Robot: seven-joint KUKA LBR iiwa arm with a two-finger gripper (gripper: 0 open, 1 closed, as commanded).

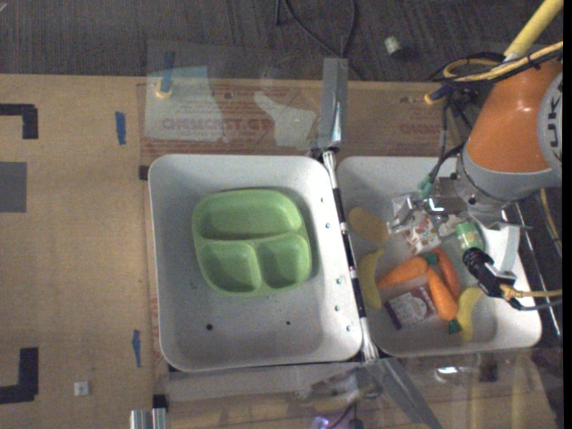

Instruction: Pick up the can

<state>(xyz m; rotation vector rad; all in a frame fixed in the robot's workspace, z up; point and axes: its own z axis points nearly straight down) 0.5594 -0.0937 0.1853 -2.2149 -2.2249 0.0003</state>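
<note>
The can [411,308] lies on its side near the front of the right bin [518,333]; it has a dark red and white label. My gripper [418,209] hangs over the back middle of that bin, above a small white and red carton [422,234]. The gripper is well behind the can and apart from it. Two orange carrots [407,271] lie between the gripper and the can. The grey arm with its orange band [509,123] reaches in from the right.
The right bin also holds a tan piece [366,224], a yellow piece [368,281], a green bottle [467,235] and a yellow banana [468,307]. In the left bin [179,329] sits a green divided plate [254,239]. A metal divider [344,266] separates the bins.
</note>
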